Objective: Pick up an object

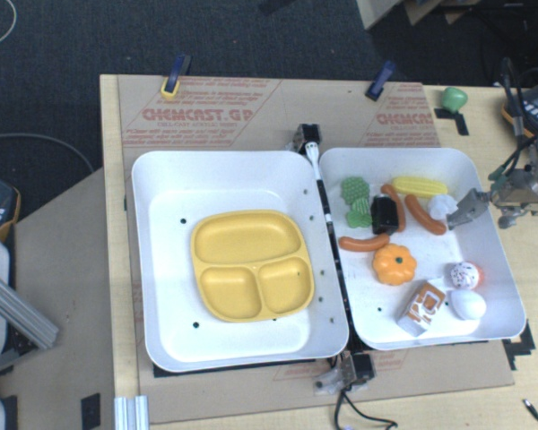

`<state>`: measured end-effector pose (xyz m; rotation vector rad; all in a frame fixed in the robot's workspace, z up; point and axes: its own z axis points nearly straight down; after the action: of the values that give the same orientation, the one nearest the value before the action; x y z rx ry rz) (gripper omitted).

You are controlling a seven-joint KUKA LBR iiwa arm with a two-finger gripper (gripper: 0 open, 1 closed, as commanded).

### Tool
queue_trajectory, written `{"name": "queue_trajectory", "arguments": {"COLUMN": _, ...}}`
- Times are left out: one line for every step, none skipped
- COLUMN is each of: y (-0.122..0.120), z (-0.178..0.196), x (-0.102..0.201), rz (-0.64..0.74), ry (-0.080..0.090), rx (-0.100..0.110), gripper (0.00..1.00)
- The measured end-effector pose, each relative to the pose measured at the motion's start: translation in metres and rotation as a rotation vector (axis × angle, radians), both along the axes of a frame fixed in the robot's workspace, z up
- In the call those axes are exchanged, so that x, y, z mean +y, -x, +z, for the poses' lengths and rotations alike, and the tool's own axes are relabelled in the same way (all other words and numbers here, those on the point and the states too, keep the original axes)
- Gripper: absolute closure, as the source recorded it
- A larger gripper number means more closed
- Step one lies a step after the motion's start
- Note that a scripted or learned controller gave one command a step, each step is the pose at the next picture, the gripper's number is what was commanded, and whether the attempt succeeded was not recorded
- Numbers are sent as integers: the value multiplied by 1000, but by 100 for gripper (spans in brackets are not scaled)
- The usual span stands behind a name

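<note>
Several small objects lie in your right bin, any of which may serve for the pick: a yellow corn cob near the far wall, a long sausage just below it, a second sausage lying crosswise toward the bin's left side, a green leafy piece beside a black block, and an orange pumpkin near the middle. Toward the near right corner you have a small box with a brown and white print, tilted on the bin floor, a white egg-shaped item just beside it, and a speckled white ball just above that. A small white object rests at the right end of the long sausage. Your hand sits low at the right bin's far right side, close to that white object and the sausage end; you should note that whether it is open or closed cannot be told at this angle, and nothing is seen between its fingers. Your left bin carries a yellow three-compartment tray, well apart from the hand. Both bins stand on the counter, on a printed brown sheet, with a green ball at the counter's far right corner.
</note>
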<state>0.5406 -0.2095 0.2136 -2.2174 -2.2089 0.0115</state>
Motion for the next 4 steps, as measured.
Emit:
{"name": "queue_trajectory", "arguments": {"y": -3, "z": 8, "x": 1, "rz": 4, "ry": 4, "rx": -14, "gripper": 0}}
{"name": "queue_trajectory", "arguments": {"y": -3, "z": -54, "x": 7, "rz": 4, "ry": 0, "rx": -8, "gripper": 0}}
{"name": "queue_trajectory", "arguments": {"y": -9, "z": -100, "x": 5, "rz": 4, "ry": 1, "rx": -8, "gripper": 0}}
{"name": "queue_trajectory", "arguments": {"y": -9, "z": -131, "x": 6, "rz": 4, "ry": 1, "rx": -8, "gripper": 0}}
